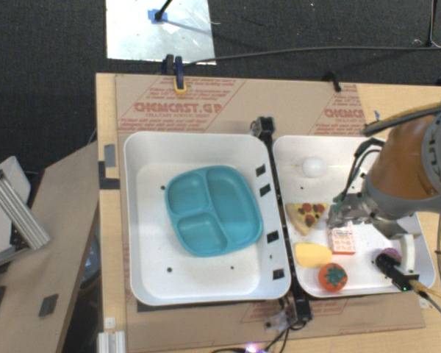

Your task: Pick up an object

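Note:
In the right bin lie a pizza slice, a small red and white box, a yellow lemon-shaped piece, a red tomato, a white egg-like ball and a purple item. My gripper hangs low over the bin, just above the red and white box and right of the pizza slice. The arm's orange band and grey wrist cover the bin's right part.
The left bin holds a teal divided plate. A black divider with clips runs between the bins. Cardboard lies under both, and a yellow-blue clamp sits at the back edge.

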{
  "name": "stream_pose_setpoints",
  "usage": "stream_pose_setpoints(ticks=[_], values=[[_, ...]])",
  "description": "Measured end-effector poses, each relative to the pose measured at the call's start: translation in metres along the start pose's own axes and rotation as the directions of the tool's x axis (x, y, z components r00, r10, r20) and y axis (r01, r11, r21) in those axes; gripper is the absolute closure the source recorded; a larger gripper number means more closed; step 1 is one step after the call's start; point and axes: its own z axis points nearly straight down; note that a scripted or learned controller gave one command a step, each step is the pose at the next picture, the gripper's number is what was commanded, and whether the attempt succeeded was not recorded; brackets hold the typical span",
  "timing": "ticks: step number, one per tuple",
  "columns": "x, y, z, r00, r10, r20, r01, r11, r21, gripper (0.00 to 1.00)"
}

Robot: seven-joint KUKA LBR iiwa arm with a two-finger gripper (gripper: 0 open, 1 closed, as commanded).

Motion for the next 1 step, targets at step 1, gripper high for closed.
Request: stream_pose_setpoints(ticks=[1], values=[[-0.0032,0.0074,-0.0628,1.0,-0.004,-0.007,0.005,1.0,0.022,1.0]])
